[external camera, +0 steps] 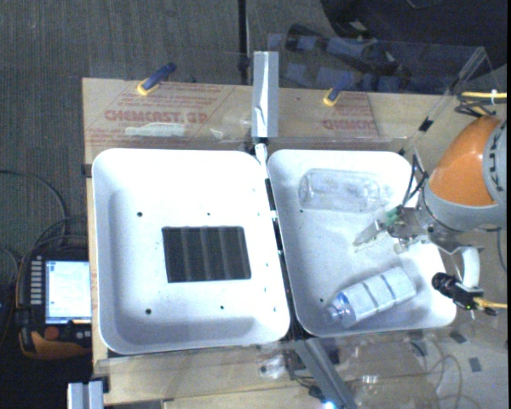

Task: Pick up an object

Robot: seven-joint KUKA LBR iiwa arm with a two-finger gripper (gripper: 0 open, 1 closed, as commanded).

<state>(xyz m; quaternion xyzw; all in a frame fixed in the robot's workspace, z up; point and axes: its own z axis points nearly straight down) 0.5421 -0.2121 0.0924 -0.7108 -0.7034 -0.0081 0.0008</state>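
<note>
Orange-banded arm [468, 177] leans into right bin [324, 164]; gripper [383, 228] between bottles.

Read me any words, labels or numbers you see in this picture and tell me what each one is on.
"CHEMCAST", in red, on the clear sheet over the brown board behind the left white bin; the smaller characters after it are blurred.
Red print on the same board behind the right white bin: too blurred to read.
Lit screen of the handheld pendant at far left: too small to read.

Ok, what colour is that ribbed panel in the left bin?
Dark grey, near black, with lengthwise ribs: the panel lies flat in the left bin, best seen in the camera view.
</note>
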